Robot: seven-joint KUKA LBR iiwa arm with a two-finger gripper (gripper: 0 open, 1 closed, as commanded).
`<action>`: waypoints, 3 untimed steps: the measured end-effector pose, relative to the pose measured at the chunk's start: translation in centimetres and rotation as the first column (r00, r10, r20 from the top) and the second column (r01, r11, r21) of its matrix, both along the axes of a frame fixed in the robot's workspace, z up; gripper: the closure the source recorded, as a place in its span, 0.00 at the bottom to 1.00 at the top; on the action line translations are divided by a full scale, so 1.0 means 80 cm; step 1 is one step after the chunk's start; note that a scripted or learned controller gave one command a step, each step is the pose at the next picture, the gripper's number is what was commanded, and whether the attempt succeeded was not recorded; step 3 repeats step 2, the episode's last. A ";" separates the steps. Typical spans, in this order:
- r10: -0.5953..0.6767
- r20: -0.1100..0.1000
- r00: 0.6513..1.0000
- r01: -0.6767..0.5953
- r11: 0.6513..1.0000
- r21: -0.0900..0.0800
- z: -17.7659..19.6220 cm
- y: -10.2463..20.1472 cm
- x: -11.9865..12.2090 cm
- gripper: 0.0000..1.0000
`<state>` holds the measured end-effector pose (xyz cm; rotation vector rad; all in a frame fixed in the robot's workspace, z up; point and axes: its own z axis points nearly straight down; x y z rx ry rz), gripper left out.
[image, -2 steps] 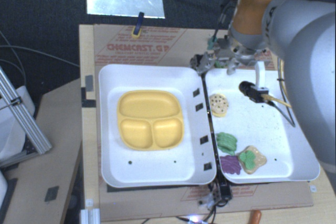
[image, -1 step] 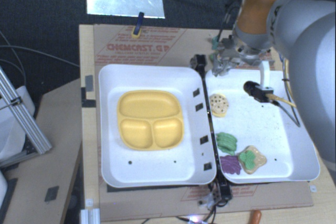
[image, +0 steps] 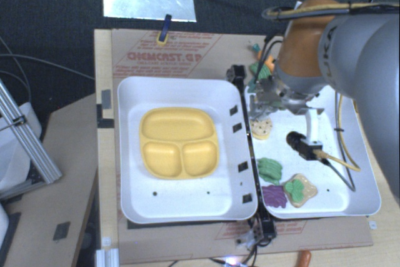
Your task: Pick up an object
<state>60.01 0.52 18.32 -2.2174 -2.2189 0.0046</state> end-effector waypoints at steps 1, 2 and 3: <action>0.014 0.006 1.000 -0.014 1.000 0.004 0.001 0.132 -0.026 1.00; 0.004 0.008 1.000 -0.004 1.000 0.000 0.015 0.123 -0.023 1.00; 0.004 0.008 1.000 -0.004 1.000 0.000 0.015 0.123 -0.023 1.00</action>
